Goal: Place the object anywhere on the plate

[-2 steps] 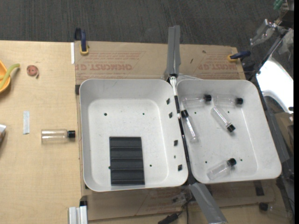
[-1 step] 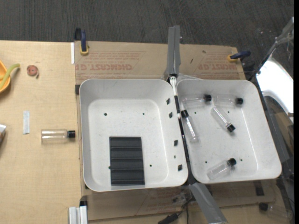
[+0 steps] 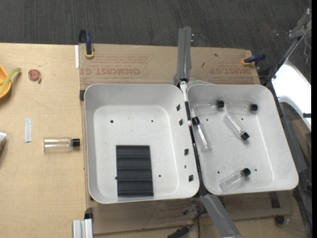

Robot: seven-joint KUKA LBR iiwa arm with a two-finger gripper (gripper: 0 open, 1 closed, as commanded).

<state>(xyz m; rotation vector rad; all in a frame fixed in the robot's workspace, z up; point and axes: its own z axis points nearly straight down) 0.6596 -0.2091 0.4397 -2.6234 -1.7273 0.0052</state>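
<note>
Since the clear vials (image 3: 235,125) lie loose in the right bin (image 3: 267,148), well apart from the black plate (image 3: 133,171) in the left bin (image 3: 129,118), one could be nudged into rolling or dropped in transit; the tool's state cannot be told.

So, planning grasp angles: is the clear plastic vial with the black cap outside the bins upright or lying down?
Lying down: the clear plastic vial rests lengthwise on the wooden bench, cap pointing right.

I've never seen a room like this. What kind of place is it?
Probably a robot test lab. Two white bins sit on a cardboard-covered bench held by clamps. One bin holds clear vials, and the other holds a black ridged plate.
</note>
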